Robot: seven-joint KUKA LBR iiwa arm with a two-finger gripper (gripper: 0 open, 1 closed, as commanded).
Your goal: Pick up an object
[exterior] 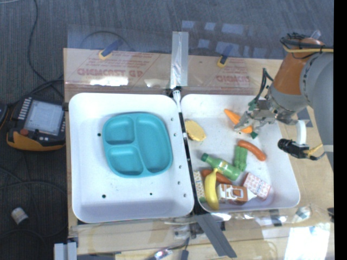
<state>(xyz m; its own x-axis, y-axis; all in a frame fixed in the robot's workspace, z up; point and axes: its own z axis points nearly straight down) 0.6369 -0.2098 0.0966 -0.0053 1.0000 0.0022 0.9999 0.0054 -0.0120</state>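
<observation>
Teal divided plate [136, 145]; pendant [37, 123] on floor

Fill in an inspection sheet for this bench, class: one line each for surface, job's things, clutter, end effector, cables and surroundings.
Surface: two white bins side by side; left bin, right bin.
Job's things: in the right bin, carrot, red sausage, green bottle, banana, yellow round piece, small cartons.
Clutter: teal divided plate lies in the left bin.
End effector: end effector low over the right bin's far side, beside the carrot; grip state unclear.
Cables: black cable on the floor, far left.
Surroundings: handheld pendant on grey carpet, left of the bins.
</observation>
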